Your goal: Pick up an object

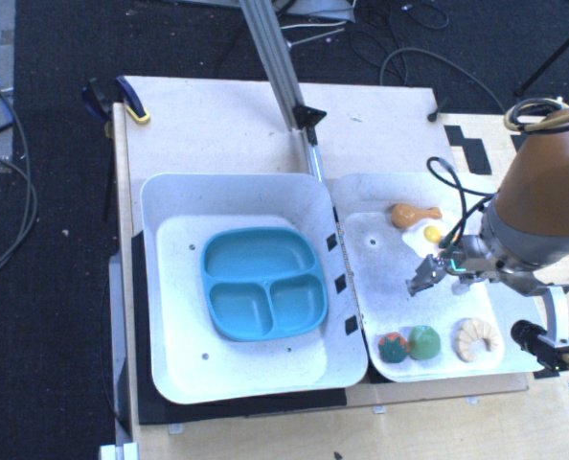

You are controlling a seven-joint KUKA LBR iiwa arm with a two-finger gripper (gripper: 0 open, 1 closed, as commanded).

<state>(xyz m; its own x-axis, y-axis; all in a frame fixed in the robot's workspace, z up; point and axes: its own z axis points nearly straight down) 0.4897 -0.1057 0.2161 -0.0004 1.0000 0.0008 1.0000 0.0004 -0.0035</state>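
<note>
Toys lie scattered in the right bin [361, 257], and any of them would serve. My gripper [424, 278] hangs over the bin's bare middle with nothing between its fingers; they look parted a little, so I call it released. Near the far rim lies a drumstick [414, 216], orange-brown, with a small white and yellow piece, perhaps a fried egg [426, 238], just beside it toward me. Along the near rim sit a red and green piece [393, 347] touching a green ball [423, 341], and apart from them a pale, ribbed shrimp [477, 338]. I judge all of these to be light, stiff plastic, smooth and apt to slip or roll. The drumstick seems the best choice: I would close across its narrow shank, where the fingers can straddle it. The egg looks too flat to grip. The left bin [170, 286] bears a blue tray [263, 282].
</note>
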